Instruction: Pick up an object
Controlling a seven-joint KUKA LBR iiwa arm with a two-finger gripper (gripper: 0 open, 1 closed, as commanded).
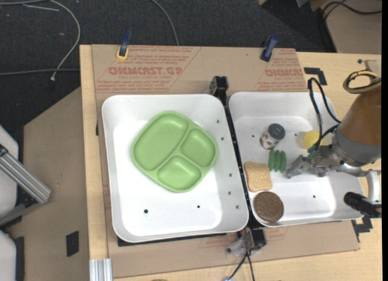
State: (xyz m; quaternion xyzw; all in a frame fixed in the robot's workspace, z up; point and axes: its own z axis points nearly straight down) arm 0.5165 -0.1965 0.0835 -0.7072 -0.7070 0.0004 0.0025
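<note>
Green ridged toy vegetable [277, 160], judged light, stiff and slippery, is best gripped across its narrow sides by the jaws, whose spread cannot be told.

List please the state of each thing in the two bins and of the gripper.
green divided plate: flat in left bin, compartments bare
small can: in right bin, seems tipped
green ridged piece: lying flat
yellow piece: beside the arm, partly hidden
toast slice: lying flat
brown disc: flat at the near edge
gripper: low, beside the green ridged piece
</note>
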